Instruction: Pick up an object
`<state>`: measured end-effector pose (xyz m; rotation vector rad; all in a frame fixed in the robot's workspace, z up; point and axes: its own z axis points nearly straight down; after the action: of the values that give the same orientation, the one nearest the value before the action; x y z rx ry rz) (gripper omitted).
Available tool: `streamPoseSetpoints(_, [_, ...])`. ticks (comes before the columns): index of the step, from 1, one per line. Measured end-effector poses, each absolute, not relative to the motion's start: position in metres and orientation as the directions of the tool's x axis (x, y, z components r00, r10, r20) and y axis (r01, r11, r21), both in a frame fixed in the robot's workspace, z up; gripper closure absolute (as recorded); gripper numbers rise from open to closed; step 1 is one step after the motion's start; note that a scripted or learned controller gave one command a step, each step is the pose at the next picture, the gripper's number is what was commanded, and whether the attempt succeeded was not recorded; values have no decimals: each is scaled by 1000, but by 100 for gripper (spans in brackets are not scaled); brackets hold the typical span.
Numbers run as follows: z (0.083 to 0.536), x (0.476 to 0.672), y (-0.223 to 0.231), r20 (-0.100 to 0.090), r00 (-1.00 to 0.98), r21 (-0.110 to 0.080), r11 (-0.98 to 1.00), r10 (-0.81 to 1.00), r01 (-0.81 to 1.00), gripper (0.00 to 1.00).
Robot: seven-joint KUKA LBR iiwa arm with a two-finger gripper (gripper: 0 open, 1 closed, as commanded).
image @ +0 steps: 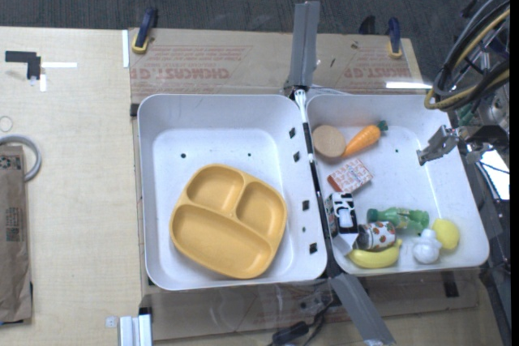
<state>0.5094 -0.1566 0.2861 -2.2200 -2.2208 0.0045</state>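
The right bin (454, 198) holds several small objects. An orange carrot (362, 138) lies beside a round tan disc (329, 141) at the back left. A red and white packet (349, 174) sits mid-left, with a black and white item (345, 215) below it. Along the front lie a green bottle (399, 217), a banana (375, 258), a brown and white ball (378, 236), a white piece (426, 249) and a yellow lemon (446, 234). My gripper (440, 145) hangs over the bin's right side, well apart from all of them, with nothing visibly in it.
The left bin (158, 174) bears a yellow divided plate (229, 220). A grey divider bar (304, 53) runs between the bins at the back. Cables (474, 53) loop at the right edge. Cardboard (211, 65) lies behind the bins.
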Motion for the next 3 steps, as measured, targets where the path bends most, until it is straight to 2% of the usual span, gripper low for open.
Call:
streamPoseSetpoints(1, [286,509,-157,-1,0,-3,0,1000,1000,0])
streamPoseSetpoints(2, [168,544,-133,-1,-52,-3,52,999,999,0])
streamPoseSetpoints(3, [168,602,-117,-2,-252,0,252,968,968,0])
